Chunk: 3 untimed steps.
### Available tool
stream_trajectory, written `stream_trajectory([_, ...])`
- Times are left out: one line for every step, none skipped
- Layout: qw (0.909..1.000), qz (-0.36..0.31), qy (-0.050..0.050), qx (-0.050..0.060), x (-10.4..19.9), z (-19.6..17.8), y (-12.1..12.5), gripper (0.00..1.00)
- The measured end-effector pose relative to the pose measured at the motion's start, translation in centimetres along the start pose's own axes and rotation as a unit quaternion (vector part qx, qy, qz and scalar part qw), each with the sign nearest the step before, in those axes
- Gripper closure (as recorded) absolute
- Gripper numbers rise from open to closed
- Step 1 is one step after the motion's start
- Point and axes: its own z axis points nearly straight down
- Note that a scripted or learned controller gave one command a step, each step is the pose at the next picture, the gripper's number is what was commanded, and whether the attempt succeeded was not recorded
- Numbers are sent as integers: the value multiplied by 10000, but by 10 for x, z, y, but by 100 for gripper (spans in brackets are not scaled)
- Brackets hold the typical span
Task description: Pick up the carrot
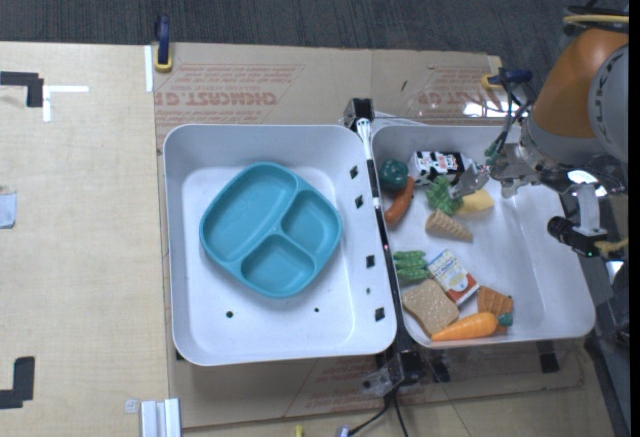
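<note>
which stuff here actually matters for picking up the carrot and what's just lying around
For the job:
- orange plastic carrot, at the right bin's near edge
- the arm's tool, over that bin's far end

Lying about:
- teal three-compartment plate in the left bin
- brown toy bread slice
- black-and-white cow-print carton
- green toy pea pod
- reddish-orange toy sausage

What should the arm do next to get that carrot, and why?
Probably swing toward the near edge of the right bin. The gripper sits at the far end, by the yellow piece, while the carrot lies at the near edge beside the bread slice.
</note>
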Motion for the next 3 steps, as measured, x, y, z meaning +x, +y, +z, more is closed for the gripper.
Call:
stream_trajectory([9853, 1703, 93, 9, -30, 0, -28, 0])
stream_trajectory([9971, 757, 4, 98, -24, -48, -65, 0])
stream_trajectory([9992, -384, 21, 95, 12, -66, -112, 0])
